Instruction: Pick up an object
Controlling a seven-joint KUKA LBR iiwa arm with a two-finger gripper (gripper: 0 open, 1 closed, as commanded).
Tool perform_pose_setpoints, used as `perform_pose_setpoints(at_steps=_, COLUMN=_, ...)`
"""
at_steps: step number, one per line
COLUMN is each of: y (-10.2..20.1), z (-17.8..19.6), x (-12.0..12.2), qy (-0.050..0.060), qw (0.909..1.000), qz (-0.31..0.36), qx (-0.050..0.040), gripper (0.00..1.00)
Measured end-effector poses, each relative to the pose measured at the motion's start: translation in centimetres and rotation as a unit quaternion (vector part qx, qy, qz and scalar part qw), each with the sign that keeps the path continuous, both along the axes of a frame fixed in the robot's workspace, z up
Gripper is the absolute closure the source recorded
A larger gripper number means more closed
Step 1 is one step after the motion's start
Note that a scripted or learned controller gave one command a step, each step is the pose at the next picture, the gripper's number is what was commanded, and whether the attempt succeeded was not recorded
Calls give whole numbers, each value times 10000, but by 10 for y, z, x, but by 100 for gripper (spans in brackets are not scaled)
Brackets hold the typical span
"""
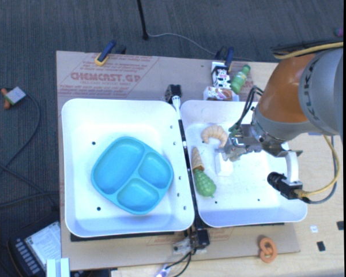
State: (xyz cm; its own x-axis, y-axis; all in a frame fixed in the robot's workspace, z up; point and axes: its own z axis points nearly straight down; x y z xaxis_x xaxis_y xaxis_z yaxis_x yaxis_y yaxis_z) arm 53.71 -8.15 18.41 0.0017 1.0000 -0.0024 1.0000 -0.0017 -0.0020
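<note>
In the right bin (248, 212) lie a tan croissant (214, 134), a green bumpy toy with a brown cone end (202, 178) by the left wall, and a small white block (224, 166). My gripper (230, 150) hangs low over the bin, just right of the croissant and directly above the white block. Nothing shows held between its fingers. The left bin (81, 126) holds a blue divided plate (132, 175).
Behind the right bin stand a green bottle (238, 79) and a small printed box (220, 84). An orange ring (267, 249) lies on the board in front. Blue clamps (105, 51) sit on the back edge. A black cable end (284, 184) hangs over the right bin.
</note>
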Motion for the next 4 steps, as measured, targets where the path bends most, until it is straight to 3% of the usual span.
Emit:
perform_pose_setpoints(at_steps=1, y=11, z=0, x=49, qy=-9, qw=10000, qz=11, qx=8, gripper=100)
perform_pose_setpoints(at_steps=2, y=-3, z=0, x=15, qy=-3, qw=10000, qz=4, qx=2, gripper=100)
perform_pose_setpoints(at_steps=3, y=28, z=16, x=25, qy=-11, qw=10000, qz=12, qx=13, gripper=100)
perform_pose_setpoints(at_steps=4, y=31, z=51, x=-51, qy=0, qw=10000, qz=7, qx=12, gripper=100)
